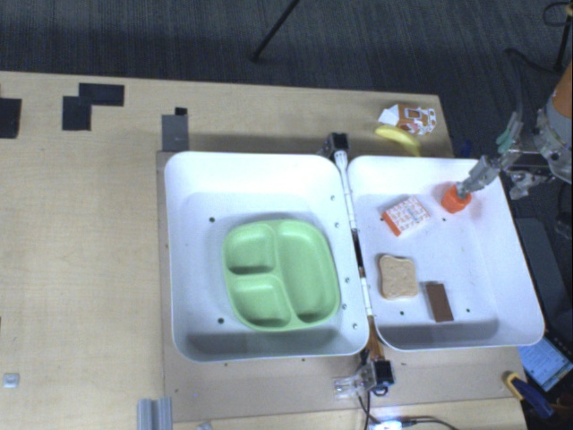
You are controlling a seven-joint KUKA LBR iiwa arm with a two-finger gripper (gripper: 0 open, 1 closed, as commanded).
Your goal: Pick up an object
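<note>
Orange object sits near the far edge of the right white bin, with my jaws right at it; I cannot tell whether they are open or closed. Nearer lie a patterned packet, toast slice and brown bar. The left bin holds a green divided tray.

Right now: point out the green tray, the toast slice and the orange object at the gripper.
green tray (pixel 309 262), camera view, its large right compartment.
toast slice (pixel 398 277), camera view, centre of its face.
orange object (pixel 454 201), camera view, its top.
</note>
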